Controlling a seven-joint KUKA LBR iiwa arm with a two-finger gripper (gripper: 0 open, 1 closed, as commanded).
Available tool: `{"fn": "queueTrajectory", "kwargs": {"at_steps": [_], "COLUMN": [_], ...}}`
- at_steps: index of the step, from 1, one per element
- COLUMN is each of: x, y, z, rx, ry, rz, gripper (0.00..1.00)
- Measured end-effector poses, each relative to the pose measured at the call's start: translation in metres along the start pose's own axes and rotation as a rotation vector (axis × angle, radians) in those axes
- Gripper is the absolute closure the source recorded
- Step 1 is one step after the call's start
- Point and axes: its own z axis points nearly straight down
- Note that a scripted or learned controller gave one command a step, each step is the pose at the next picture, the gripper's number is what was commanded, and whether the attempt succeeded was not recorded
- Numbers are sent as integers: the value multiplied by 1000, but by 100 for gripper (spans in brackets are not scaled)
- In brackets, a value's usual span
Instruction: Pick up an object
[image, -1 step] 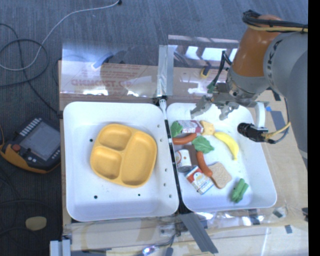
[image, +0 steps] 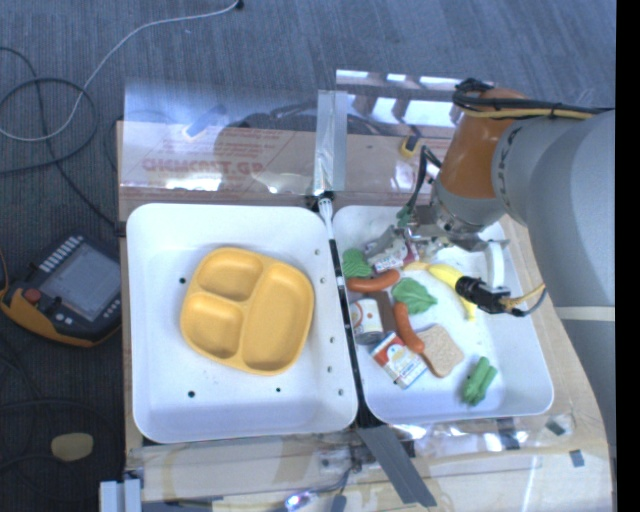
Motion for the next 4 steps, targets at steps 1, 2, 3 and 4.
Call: {"fn": "queueTrajectory", "kwargs": {"at_steps": [1,2,3,4], "x": [-24,-9,0,7], "y": [6,-17,15,-3], "z": [-49,-8,-71,-7], "rx": [7,-13,8,-5], "ry": [8,-2,9,3], "rz": [-481,-500,-638,-645], "gripper": [0,0,0,0]}}
